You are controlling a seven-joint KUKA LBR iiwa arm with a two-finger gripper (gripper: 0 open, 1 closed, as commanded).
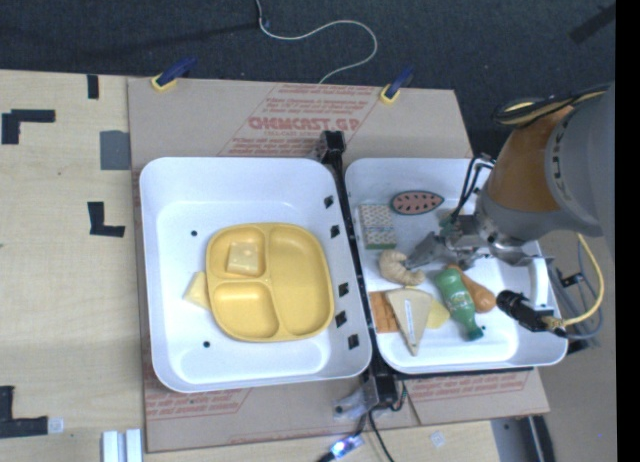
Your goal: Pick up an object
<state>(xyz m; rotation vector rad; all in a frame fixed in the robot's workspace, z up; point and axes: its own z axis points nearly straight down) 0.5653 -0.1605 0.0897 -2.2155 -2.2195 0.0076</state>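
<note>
My gripper (447, 250) hangs low in the right bin (500, 355), near its middle, just above the cap end of a green bottle (459, 301). The bottle lies flat, pointing toward the bin's front. An orange carrot-like piece (481, 296) rests against the bottle's right side. A tan croissant-shaped piece (399, 268) lies just left of the gripper. In front of it sit a pale cheese wedge (416, 316) and an orange cracker (381, 312). Behind it lie a reddish oval slice (415, 202) and a grey mesh pad (375, 223). I see nothing held.
The left bin (170, 200) holds a yellow compartment plate (270, 282) with a pale square piece (243, 255) in one compartment. A pale wedge (194, 291) pokes out from under its left edge. The arm's body (545, 175) overhangs the right bin's right side.
</note>
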